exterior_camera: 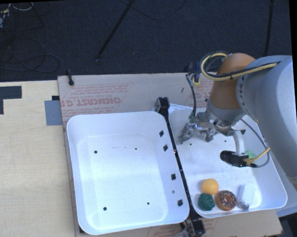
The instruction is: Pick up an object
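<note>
Camera view: my pincer (196, 131) sits over the upper part of the right bin (276, 203), fingers spread, nothing between them. Targets cluster toward the view's bottom, well apart from me: orange ball (210, 185) closest, green lump (206, 202) and brown donut (226, 200) just past it. Left bin (79, 145) lies beside me. Ball is round, no long axis, so any approach angle should do.

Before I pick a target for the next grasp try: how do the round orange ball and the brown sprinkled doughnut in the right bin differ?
The round orange ball is plain, one colour all over; the brown sprinkled doughnut is speckled with a hole in its middle. The ball looks slightly smaller than the doughnut. The ball lies farther from the bin's near rim; the doughnut sits close to it. Both rest in the right white bin near its front, close together.
</note>
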`<action>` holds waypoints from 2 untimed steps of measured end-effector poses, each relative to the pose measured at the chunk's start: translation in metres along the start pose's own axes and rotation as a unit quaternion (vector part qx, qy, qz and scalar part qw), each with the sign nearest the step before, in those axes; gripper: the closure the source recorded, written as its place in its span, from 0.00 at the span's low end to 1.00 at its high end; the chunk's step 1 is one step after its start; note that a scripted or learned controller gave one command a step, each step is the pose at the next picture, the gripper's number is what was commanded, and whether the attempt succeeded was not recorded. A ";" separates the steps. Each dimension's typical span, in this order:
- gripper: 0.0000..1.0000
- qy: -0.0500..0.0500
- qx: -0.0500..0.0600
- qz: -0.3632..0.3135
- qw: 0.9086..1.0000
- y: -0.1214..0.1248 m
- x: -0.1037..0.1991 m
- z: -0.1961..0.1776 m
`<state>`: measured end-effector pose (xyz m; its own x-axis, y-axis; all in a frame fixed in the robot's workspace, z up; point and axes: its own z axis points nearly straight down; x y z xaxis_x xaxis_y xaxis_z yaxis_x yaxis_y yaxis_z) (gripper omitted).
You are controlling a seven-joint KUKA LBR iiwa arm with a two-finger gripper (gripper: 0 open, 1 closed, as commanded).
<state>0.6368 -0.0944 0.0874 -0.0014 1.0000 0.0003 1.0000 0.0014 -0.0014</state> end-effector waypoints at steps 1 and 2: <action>0.00 0.000 0.000 0.000 1.000 0.007 0.010 0.000; 0.00 0.000 0.000 0.000 1.000 0.007 0.008 0.000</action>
<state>0.6437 -0.0862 0.0876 -0.0016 1.0000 -0.0006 1.0000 0.0016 -0.0013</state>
